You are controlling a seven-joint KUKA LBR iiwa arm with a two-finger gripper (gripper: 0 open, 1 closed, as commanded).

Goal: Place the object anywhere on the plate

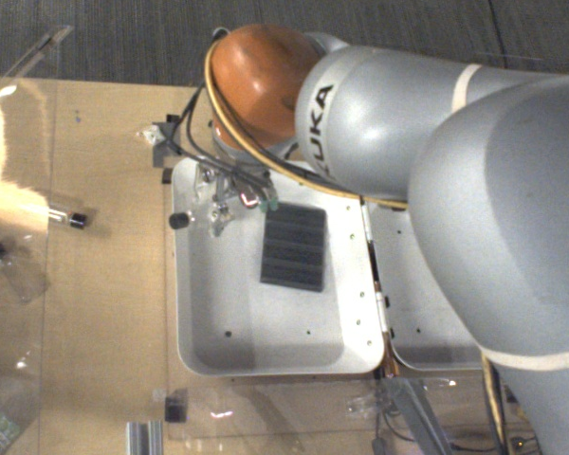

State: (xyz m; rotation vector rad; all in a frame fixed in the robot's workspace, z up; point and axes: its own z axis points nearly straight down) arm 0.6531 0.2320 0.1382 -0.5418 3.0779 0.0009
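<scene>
a: start at the gripper [229,200]. open or closed?

b: can't tell. it is a tangle of metal and clear parts with a small reddish bit in it, seen from above, and nothing there reads clearly as held.

a: where is it?

b: over the far left corner of the left shallow white plastic bin [266,335], close to the bin's left wall.

a: and the task's thing?

b: the one loose item in that bin is a dark grey ribbed rectangular slab [294,246]. it lies flat on the bin floor, about mid-bin, just beside the gripper on its right and nearer the camera. its upper left corner comes very close to the gripper; i can't tell whether they touch.

a: further out?

b: a small black round knob [178,221] sits at the left bin's left rim. above the gripper is the arm's glossy orange band [261,64], with yellow and black cables [211,112] looped round it, then the big grey kuka arm [389,121] running off to the right and covering much of the right white bin [422,335].

a: and outside the bins?

b: a pale wooden bench [104,330]. on it, well to the left, lies a clear tube with a black cap [68,219], and near the front edge a small black cube [174,408].
</scene>
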